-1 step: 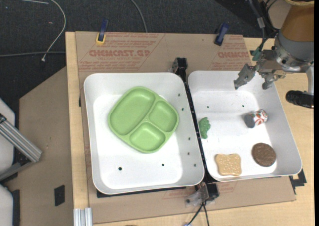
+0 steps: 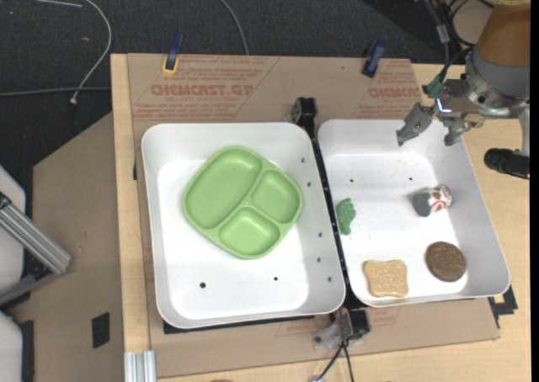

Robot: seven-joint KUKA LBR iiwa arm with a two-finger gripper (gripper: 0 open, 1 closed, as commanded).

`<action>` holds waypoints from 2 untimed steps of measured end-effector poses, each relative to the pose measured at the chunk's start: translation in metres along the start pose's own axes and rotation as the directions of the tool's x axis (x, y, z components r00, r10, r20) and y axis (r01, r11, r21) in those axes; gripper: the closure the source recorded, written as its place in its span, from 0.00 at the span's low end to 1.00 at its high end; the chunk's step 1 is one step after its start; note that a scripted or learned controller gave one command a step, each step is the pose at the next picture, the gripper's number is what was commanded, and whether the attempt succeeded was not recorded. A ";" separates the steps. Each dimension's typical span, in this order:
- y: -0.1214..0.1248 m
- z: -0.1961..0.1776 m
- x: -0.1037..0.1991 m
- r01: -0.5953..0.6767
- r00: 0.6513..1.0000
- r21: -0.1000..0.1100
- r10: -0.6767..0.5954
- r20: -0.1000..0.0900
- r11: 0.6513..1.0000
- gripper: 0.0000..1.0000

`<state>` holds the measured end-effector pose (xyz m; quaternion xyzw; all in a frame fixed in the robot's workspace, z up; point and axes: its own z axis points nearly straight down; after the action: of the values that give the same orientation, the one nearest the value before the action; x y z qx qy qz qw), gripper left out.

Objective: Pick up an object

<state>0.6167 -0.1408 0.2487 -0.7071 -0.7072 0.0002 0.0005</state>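
Camera view shows two white bins on the tabletop (image 2: 126, 204). One green plate (image 2: 242, 202) with three compartments lies in the left bin (image 2: 168, 288). Four small things lie in the right bin (image 2: 370, 145): one green piece (image 2: 345, 214) by its left wall, one can (image 2: 431, 200), one toast (image 2: 386, 278) and one brown cookie (image 2: 445, 261). One hand (image 2: 431, 126) hangs over that bin's far right corner, fingers spread, holding nothing.
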 end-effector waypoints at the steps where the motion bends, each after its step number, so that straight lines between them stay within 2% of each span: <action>1: -0.001 0.063 0.002 0.000 1.000 0.006 0.000 -0.002 1.000 0.00; 2: 0.004 0.125 0.003 0.000 1.000 0.007 0.000 -0.002 1.000 0.00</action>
<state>0.6204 -0.1380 0.1240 -0.7071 -0.7071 0.0020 0.0037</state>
